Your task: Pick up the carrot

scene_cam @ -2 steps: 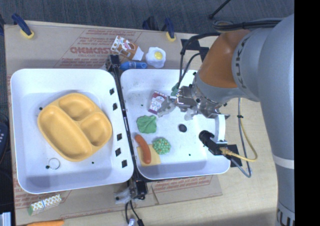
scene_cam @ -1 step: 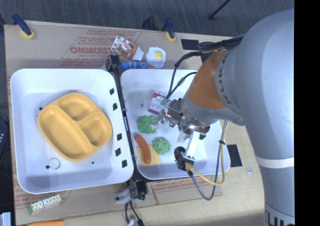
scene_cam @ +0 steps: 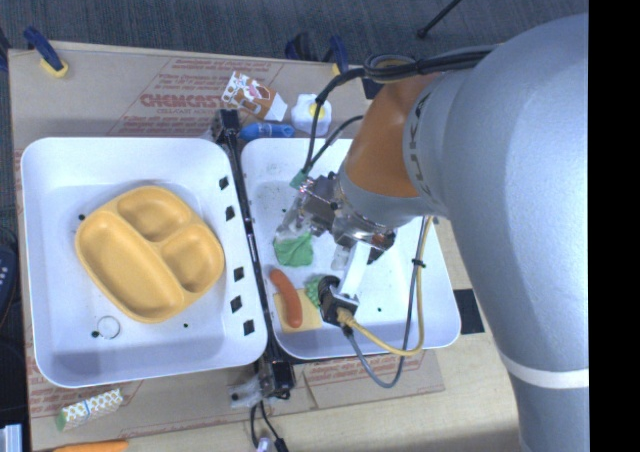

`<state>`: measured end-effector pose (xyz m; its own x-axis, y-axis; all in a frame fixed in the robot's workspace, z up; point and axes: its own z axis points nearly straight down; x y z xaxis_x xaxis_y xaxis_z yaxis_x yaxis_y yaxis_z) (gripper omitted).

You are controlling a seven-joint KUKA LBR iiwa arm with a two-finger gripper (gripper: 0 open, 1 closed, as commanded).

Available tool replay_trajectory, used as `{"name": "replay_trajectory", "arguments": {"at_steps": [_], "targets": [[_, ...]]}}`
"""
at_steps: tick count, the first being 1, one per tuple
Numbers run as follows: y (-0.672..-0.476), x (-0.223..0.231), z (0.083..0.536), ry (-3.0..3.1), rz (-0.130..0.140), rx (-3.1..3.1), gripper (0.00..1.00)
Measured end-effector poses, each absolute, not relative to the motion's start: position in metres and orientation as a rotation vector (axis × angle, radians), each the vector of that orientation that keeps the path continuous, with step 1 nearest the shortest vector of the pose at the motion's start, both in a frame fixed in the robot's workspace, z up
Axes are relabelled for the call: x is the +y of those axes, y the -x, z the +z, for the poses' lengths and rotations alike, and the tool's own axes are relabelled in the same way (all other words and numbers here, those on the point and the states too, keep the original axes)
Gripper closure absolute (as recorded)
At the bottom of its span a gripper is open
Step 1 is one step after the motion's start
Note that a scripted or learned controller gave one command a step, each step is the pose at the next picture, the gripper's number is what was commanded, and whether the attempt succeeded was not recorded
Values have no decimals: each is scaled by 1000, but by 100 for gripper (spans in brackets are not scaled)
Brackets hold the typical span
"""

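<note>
Reaching from the right, arm [scene_cam: 420, 155] over right bin [scene_cam: 440, 325]; pincer state unclear.

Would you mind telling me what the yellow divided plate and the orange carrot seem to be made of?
The yellow divided plate looks like moulded plastic, matte with soft rounded rims. The orange carrot seems a toy, probably plastic or rubber: uniform colour, smooth, slightly glossy.

The carrot [scene_cam: 287, 297] lies in the right bin [scene_cam: 437, 325], the divided plate [scene_cam: 149, 252] in the left bin [scene_cam: 50, 165].
</note>
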<state>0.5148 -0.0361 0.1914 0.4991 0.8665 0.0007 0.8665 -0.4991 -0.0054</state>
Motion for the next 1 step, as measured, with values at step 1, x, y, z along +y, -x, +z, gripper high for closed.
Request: {"name": "replay_trajectory", "arguments": {"at_steps": [1], "targets": [[-515, -36, 191, 2716, 4, -1569, 0]]}}
